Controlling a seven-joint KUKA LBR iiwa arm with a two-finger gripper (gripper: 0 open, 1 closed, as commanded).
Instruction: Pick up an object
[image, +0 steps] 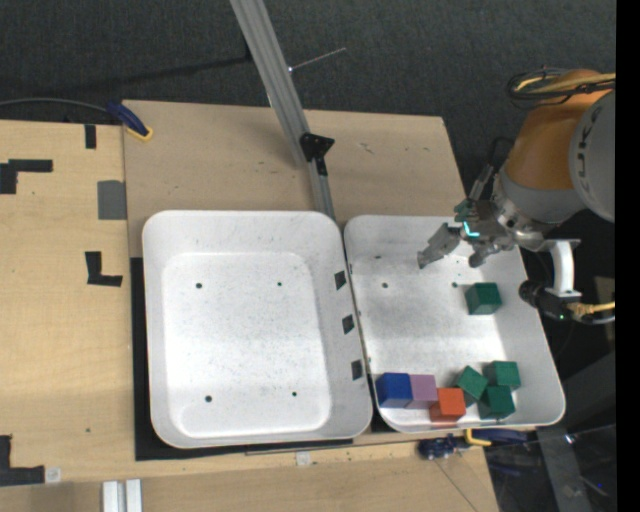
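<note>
My gripper (459, 251) hangs over the back part of the right bin (400, 300), its two grey fingers spread apart and open, with nothing between them. A green block (483, 298) lies alone just in front of and slightly right of the fingers. Along the bin's front edge sit a blue block (394, 389), a purple block (424, 388), an orange block (450, 402) and three green blocks (492, 387) bunched together.
The left bin (240, 330) stands beside the right one, sharing a middle rim. A slanted metal bar (285, 95) runs from the top down to the bins' junction. The arm's orange band (560, 130) is at the far right.
</note>
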